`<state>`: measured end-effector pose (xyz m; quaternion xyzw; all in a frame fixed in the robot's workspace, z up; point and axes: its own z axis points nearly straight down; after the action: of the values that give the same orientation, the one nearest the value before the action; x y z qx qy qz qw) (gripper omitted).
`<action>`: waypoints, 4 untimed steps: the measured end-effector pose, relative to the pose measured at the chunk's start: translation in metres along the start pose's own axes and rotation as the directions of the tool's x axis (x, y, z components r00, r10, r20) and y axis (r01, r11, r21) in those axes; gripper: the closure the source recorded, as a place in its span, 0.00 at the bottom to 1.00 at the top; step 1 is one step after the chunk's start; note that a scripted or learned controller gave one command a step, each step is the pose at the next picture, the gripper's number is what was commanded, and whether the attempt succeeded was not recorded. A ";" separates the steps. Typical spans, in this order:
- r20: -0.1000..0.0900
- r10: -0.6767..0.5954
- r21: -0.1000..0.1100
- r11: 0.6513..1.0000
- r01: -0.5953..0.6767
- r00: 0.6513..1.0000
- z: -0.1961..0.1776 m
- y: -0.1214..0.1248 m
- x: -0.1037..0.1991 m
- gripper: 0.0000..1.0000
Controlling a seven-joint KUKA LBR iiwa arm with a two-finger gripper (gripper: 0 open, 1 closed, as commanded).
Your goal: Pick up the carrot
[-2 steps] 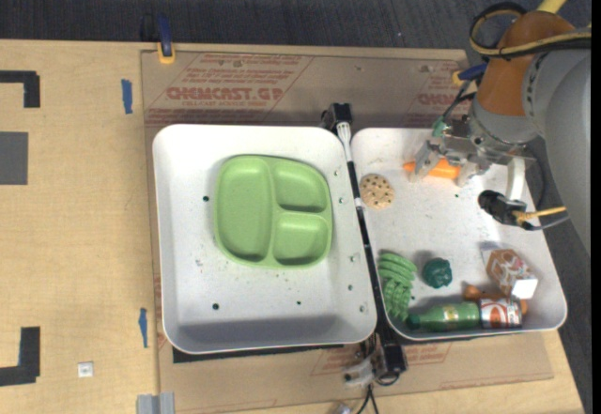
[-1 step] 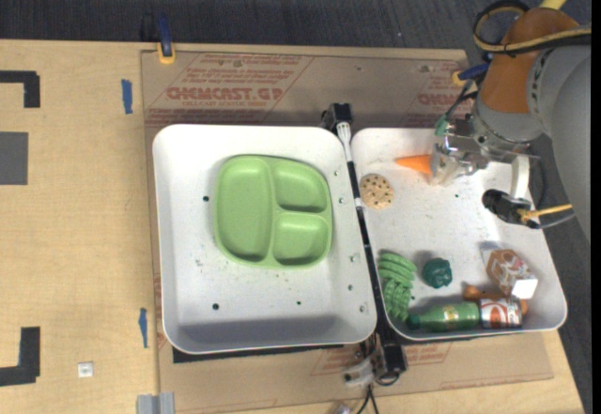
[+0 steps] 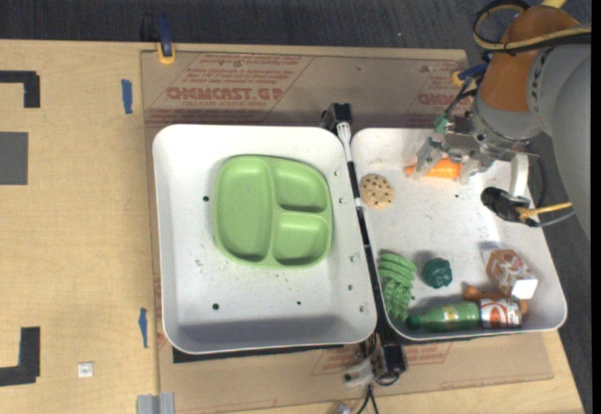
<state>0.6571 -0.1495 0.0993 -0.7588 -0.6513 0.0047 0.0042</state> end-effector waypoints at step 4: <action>0.029 0.364 0.046 0.930 -0.365 0.931 0.010 -0.005 0.020 0.00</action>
<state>0.6554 -0.1289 0.0897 -0.8660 -0.4990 0.0292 0.0160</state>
